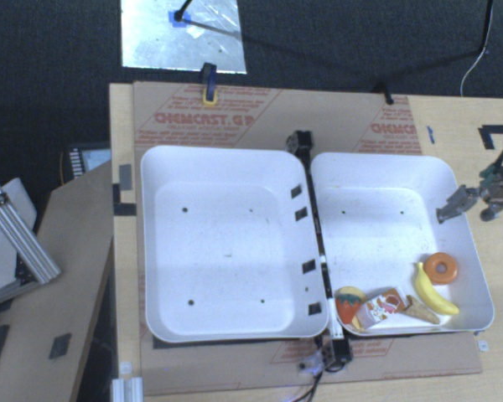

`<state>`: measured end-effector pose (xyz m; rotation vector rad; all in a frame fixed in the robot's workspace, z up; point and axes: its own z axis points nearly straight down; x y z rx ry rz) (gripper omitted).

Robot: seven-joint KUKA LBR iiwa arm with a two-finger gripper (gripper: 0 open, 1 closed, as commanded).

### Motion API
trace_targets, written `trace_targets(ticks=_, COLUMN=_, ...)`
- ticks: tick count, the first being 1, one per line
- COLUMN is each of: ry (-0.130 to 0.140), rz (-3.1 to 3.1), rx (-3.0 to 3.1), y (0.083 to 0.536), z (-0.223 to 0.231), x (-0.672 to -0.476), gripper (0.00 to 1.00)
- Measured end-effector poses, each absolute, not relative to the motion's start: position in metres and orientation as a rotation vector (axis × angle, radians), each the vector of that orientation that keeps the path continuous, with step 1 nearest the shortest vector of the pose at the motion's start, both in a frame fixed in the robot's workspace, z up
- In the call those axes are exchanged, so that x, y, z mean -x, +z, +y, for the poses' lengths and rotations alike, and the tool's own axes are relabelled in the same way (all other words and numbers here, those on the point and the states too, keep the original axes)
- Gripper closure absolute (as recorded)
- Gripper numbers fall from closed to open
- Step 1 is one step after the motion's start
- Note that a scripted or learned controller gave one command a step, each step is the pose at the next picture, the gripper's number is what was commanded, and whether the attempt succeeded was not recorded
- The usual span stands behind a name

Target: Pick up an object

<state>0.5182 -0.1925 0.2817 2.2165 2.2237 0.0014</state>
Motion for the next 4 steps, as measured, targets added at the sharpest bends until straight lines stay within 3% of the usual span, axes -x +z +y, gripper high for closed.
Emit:
trace_targets(ticks=1, ry=0.009, rz=2.224, rx=-2.206, y=0.380, z=-0.159, x=-0.489, gripper=0.00)
trace_targets(ticks=3, ry=0.013, rz=2.230, rx=-2.203, y=0.539, z=-0.025, x=-0.487, gripper=0.00)
trace_targets(ticks=4, ry=0.005, rz=2.231, rx=-2.211, y=0.535, z=0.027, x=-0.486, gripper=0.00)
